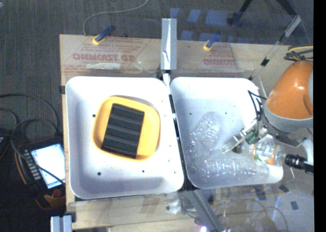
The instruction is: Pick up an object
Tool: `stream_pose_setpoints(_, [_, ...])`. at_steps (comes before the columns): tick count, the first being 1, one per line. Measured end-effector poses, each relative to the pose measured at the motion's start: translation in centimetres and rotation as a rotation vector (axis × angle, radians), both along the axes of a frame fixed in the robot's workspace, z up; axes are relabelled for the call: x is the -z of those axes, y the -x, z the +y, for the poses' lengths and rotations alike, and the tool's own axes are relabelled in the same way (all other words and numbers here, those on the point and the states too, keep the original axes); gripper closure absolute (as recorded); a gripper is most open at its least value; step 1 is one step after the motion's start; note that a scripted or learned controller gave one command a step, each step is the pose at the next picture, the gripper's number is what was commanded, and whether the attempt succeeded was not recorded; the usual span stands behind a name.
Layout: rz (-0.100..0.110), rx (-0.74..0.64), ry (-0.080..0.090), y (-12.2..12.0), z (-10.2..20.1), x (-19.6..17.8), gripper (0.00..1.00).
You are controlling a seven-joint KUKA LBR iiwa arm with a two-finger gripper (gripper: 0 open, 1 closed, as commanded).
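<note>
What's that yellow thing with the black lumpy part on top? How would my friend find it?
Look at the two white bins side by side and pick the left bin. Near its middle lies a yellow sponge, a rounded square with a black ridged pad on top. It is the one bright, solid thing there; the right bin holds see-through plastic bottles instead.
</note>
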State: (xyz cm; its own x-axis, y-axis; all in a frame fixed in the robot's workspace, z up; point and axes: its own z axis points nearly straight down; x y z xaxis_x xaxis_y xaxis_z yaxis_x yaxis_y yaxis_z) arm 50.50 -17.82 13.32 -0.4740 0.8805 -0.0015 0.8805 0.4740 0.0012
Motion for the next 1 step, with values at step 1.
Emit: stream_pose_setpoints(1, [0.003, 0.297, 0.0, -7.13, 0.62, -3.56, 0.0])
